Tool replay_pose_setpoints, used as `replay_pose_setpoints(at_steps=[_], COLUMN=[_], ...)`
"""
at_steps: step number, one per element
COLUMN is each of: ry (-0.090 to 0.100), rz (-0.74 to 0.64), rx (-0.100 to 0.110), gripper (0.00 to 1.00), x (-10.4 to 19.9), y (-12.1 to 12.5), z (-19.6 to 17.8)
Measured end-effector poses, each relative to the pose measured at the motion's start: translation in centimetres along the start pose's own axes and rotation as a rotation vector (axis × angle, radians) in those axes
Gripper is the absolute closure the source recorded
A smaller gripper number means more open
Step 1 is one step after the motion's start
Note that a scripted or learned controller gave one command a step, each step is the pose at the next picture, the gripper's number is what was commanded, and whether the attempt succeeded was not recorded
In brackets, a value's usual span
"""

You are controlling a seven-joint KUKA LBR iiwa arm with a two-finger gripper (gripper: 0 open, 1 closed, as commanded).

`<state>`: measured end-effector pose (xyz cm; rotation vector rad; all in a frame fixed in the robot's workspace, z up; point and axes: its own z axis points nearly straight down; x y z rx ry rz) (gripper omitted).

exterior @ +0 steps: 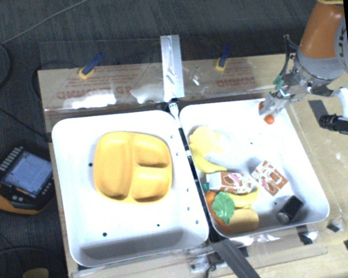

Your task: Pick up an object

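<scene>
My gripper (270, 109) hangs over the far right corner of the right bin (310, 169), reaching in from the upper right. A small orange-red piece (268, 118) sits pinched at the fingertips, and the fingers look shut on it. Lower in that bin lie a yellow banana-like toy (201, 143), a pale crumpled piece (234, 157), a red and white packet (270, 177), a black cylinder (289, 209), a green leaf toy (223, 206) and an orange bun-like toy (242, 220).
The left bin (85, 234) holds a yellow divided plate (132, 165). A metal divider (172, 66) stands between the bins at the back. A handheld device (23, 179) lies on the floor at the left.
</scene>
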<state>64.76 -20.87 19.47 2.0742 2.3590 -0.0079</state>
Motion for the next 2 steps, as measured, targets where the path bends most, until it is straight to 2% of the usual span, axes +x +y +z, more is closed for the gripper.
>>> replay_pose_setpoints(at_steps=[1, 2], ry=[0.005, 0.002], rz=[0.133, 0.041], rx=[-0.002, -0.001], gripper=[1.00, 1.00], x=[7.0, 13.1], y=[-1.0, -0.9], z=[-0.9, -2.8])
